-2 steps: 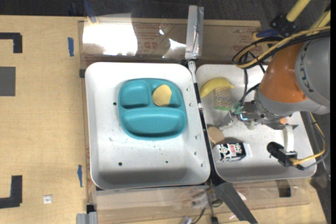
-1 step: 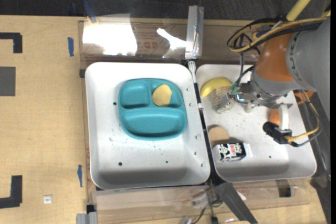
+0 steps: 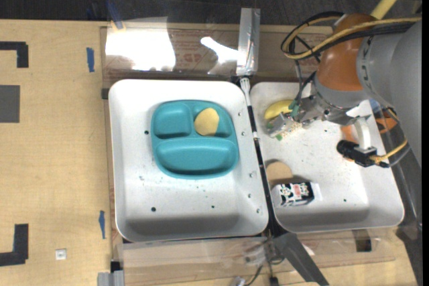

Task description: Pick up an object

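Note:
My gripper [image 3: 290, 120] is low over the back left part of the right bin [image 3: 375, 209], at the end of the grey arm with its orange band. A yellow, banana-like object [image 3: 275, 108] lies just left of it, touching or nearly touching the gripper. A tan rounded object [image 3: 278, 170] lies by the bin's left wall further forward. Just in front of that sits a small black-and-white patterned object [image 3: 295, 193]. Whether anything is in the gripper is hidden by the wrist.
The left bin [image 3: 134, 201] holds a teal divided plate [image 3: 194, 156] with a yellow rounded lump [image 3: 206, 121] in its back right compartment. Cables [image 3: 365, 154] hang from the arm over the right bin's right side. A clear plastic sheet [image 3: 174, 47] stands behind the bins.

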{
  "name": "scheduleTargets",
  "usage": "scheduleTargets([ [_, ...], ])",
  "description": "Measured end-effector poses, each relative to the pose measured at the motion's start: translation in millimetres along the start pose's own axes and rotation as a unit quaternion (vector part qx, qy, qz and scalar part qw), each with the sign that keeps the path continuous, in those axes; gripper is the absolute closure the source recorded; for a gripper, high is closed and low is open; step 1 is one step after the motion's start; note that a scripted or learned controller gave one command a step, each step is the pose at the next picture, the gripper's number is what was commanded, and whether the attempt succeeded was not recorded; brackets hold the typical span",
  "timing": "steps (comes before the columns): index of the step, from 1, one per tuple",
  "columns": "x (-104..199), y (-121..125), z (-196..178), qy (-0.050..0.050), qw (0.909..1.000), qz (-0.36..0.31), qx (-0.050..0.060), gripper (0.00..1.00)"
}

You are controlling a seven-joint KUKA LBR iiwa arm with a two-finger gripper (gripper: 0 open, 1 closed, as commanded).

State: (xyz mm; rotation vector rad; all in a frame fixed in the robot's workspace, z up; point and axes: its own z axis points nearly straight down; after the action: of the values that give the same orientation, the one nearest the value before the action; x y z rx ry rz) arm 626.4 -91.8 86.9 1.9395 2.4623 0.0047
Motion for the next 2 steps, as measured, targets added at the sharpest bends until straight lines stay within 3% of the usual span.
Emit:
scheduleTargets([
  [1, -15.8, 33.0, 0.8, 0.007, 0.9998, -0.004, 0.016, 0.0],
  [2, -17.1, 33.6, -8.7, 0.005, 0.9999, -0.004, 0.015, 1.0],
])
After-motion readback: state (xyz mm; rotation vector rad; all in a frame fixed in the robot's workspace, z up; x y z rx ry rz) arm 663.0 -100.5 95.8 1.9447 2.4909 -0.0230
